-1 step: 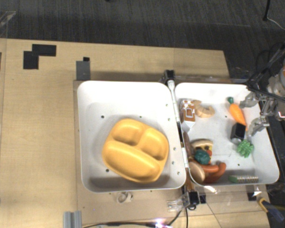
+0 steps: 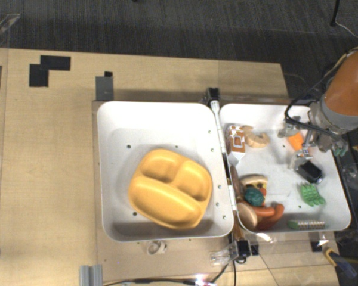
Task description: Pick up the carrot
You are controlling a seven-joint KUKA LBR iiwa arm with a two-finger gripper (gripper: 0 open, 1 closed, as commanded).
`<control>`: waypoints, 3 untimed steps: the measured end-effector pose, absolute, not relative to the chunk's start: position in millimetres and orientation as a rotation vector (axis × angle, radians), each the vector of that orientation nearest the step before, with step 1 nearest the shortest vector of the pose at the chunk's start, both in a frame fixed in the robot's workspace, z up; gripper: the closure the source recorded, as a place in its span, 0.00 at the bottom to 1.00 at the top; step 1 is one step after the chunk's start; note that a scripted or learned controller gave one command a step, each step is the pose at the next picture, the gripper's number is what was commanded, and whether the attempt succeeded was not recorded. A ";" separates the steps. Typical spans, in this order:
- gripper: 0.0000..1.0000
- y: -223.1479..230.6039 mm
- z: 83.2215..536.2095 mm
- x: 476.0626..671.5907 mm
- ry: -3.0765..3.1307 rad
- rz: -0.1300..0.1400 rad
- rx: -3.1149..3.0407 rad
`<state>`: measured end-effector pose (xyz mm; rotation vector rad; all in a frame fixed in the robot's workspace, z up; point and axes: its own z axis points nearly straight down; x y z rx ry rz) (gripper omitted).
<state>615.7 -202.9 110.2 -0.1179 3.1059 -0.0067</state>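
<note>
A small orange piece that looks like the carrot [image 2: 294,141] shows in the right bin [image 2: 274,115], near its far right corner. My gripper [image 2: 304,151] hangs right beside it, touching or overlapping its right edge in this view. The grey wrist and the orange-banded arm [image 2: 346,91] reach in from the right and hide whatever lies behind them. I cannot tell whether the carrot rests on the bin floor or is lifted off it.
The right bin also holds a brown-and-white toy [image 2: 238,139], a pale piece [image 2: 258,139], a black object [image 2: 310,171], a green toy [image 2: 312,194], a green-grey stick [image 2: 306,223] and a heap of toy food [image 2: 259,204]. A big yellow pepper [image 2: 170,188] sits in the left bin [image 2: 116,159].
</note>
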 end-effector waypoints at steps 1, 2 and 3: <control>0.00 -203.4 89.4 612.5 3.122 0.000 0.181; 0.00 -205.2 89.0 572.0 3.126 -0.004 -0.127; 0.00 -205.8 89.4 524.3 3.106 -0.007 -0.355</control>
